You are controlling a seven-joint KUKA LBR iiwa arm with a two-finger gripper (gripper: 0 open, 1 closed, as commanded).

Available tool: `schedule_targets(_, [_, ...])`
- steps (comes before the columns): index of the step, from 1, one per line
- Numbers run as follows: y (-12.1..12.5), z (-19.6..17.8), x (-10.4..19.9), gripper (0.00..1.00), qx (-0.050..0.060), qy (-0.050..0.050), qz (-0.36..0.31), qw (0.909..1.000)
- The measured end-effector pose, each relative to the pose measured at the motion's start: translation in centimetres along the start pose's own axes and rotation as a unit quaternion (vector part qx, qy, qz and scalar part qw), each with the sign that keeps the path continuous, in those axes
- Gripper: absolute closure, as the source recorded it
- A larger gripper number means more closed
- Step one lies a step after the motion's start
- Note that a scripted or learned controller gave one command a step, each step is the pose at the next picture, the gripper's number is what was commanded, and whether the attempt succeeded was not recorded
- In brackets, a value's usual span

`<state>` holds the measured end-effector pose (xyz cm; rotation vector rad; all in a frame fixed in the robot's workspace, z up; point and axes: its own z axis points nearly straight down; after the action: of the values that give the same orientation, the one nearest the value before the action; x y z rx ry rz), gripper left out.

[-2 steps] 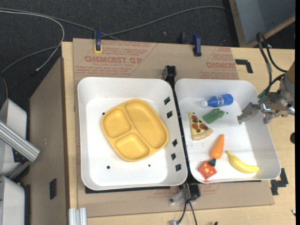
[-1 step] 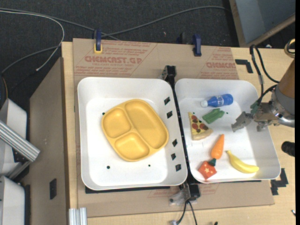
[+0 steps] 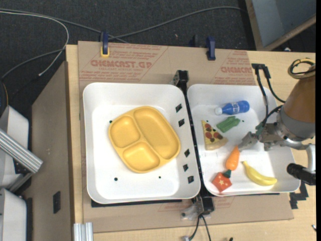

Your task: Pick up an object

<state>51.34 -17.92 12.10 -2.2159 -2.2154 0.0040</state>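
Camera view, looking down on the table: the arm (image 3: pixel 301 109) enters from the right edge, and its hand (image 3: pixel 253 138) hangs low over the middle of the right bin (image 3: pixel 251 90); whether it is released or clenched cannot be told. The nearest candidate, the carrot (image 3: pixel 232 158), lies just beside the hand toward the table's front-left, its long axis running roughly front to back. The right bin also holds a blue bottle (image 3: pixel 234 107) and a green piece (image 3: pixel 228 124) toward the back, a pizza slice (image 3: pixel 212 135) near its left wall, and a red toy (image 3: pixel 222 181) and a banana (image 3: pixel 259 174) along its front. The left bin (image 3: pixel 95 149) holds a yellow divided plate (image 3: pixel 144 138), whose three compartments appear bare. Nothing is seen grasped.
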Motion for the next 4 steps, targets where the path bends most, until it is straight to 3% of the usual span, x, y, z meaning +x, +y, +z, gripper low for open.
schedule_targets(1, [0.2, -1.5, 0.0, 1.0, -0.004, -0.001, 0.0, 1.0])
schedule_targets(3, [0.5, -13.4, -0.3, 1.0, -0.007, -0.003, -0.001, 1.0])
schedule_targets(4, [2.5, -12.3, 5.6, 1.0, -0.004, 0.0, -0.004, 1.0])
